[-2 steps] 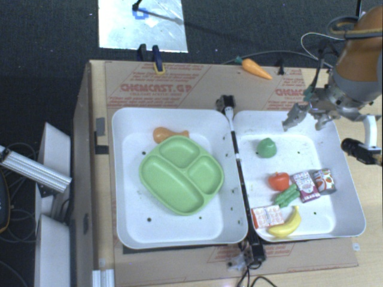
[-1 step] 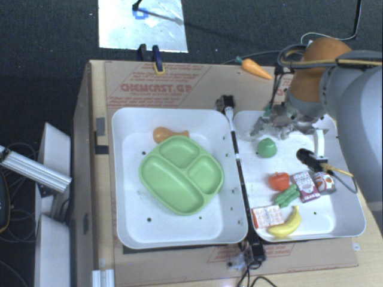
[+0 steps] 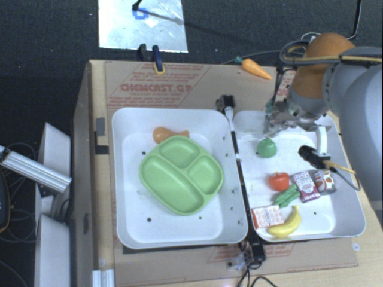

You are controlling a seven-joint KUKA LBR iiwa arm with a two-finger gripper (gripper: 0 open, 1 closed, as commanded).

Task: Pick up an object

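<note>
In the right bin (image 3: 350,217), one banana (image 3: 284,223) is seen at the near edge, with one red-and-white pack (image 3: 262,216) touching its left end. Behind them, one green vegetable (image 3: 287,195), one red tomato (image 3: 279,180) and one printed carton (image 3: 307,185) are clustered. One green divided plate (image 3: 181,174) is set in the left bin (image 3: 128,220), with one orange toy (image 3: 169,134) behind it. One round green fruit (image 3: 267,147) is found just beside the gripper (image 3: 274,128), near the right bin's far-left corner; whether the gripper is released or clenched cannot be told. One carrot (image 3: 256,68) is left on the bench (image 3: 179,82), beyond the bins.

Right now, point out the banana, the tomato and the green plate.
banana (image 3: 286,225): camera view, middle of its curve.
tomato (image 3: 278,181): camera view, red body.
green plate (image 3: 167,187): camera view, bare large compartment.
</note>
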